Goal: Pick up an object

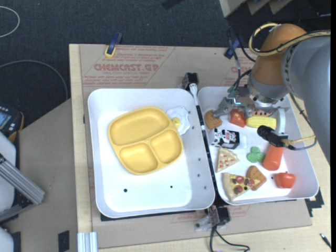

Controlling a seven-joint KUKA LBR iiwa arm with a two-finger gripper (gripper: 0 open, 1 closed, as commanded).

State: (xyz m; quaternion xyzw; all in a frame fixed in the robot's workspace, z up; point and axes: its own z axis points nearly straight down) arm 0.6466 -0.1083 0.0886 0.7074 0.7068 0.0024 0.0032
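Nearest the camera: the pizza slice with toppings (236, 185) at the front edge of the right bin (310, 185), with a red pepper-like piece (285, 180) just to its right.

Gripper (242, 108) sits low over the rear of the right bin, below the orange wrist band (275, 54). Whether it is parted or clamped cannot be told; nothing can be confirmed as held.

Working outward from it: a small red toy (238, 119) lies directly beneath or just beside it, a brown cookie-like piece (212, 121) to its left, a corn cob (261, 122) to its right. Further forward: a black-and-white patterned block (226, 137), a plain pizza wedge (226, 159), a green piece (255, 154), an orange carrot (273, 157), a brown cracker (256, 177). Likely pick candidates are the red toy or the corn, judging by proximity.

Left bin (105, 190): a yellow divided plate (144, 139), with a fried egg toy (177, 118) touching its rear right corner.

Risks: items at the rear are packed close, so a closing grip may nudge the cookie or corn rather than seat on one piece; small rounded toys may squirt out sideways. The dangling cable (294, 140) could snag objects.

Legible writing: "CHEMCAST G.P." in red on the brown board (126, 66) behind the bins. Smaller lines are unreadable.
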